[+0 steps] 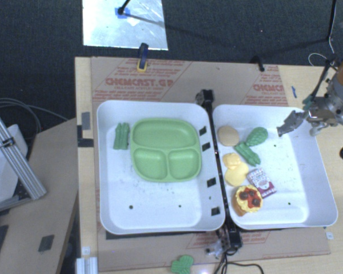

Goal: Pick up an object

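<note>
At the near edge of the counter (57,170), a small green toy (182,264) lay outside both bins, just beside a tangle of cable. Two shallow white bins sat side by side beyond it. Nearest within the right bin (317,210) stood a yellow toy with a red top (248,199), touching a small red-and-white packet (260,182). Behind these lay a yellow piece (235,172), then a dark green vegetable (246,153) set on a slant, with a leafy green toy (256,136) and a tan round piece (228,135) farthest back. All lay toward the left side of that bin, well apart from the gripper.

The left bin (111,210) carried a light green divided plate (165,150) near its centre and a green ridged toy (121,136) just beside the plate's left rim.

Over the right bin's far right corner hung the gripper (300,123), reaching in from the right; its two grey fingers (287,125) stood apart with nothing between them. Farther back, a yellow-and-blue clamp (142,59) sat at the far edge of the brown board, and a silver sheet (124,15) lay on the dark floor.
</note>
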Available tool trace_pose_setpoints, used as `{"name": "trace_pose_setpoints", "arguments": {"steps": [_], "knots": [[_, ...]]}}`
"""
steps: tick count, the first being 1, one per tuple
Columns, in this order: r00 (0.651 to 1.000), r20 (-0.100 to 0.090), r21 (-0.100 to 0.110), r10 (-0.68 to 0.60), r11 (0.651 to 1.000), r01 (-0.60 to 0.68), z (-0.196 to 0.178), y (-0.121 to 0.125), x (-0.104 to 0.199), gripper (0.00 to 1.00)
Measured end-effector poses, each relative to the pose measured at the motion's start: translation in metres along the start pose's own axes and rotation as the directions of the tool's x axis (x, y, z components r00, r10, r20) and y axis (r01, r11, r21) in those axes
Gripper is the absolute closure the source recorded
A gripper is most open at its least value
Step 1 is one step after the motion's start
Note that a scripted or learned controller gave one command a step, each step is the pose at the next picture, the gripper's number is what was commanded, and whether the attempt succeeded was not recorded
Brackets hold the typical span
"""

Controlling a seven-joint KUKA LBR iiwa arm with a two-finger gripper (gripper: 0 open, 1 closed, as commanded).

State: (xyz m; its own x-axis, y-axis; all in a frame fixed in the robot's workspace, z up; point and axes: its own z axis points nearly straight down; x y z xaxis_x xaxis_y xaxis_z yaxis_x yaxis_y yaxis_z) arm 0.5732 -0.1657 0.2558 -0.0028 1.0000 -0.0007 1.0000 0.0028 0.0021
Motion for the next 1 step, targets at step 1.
{"name": "trace_pose_setpoints", "arguments": {"steps": [1], "knots": [[1.0, 0.006, -0.019, -0.005, 1.0, 0.005, -0.1382, 0.0681, -0.004, 0.0]]}}
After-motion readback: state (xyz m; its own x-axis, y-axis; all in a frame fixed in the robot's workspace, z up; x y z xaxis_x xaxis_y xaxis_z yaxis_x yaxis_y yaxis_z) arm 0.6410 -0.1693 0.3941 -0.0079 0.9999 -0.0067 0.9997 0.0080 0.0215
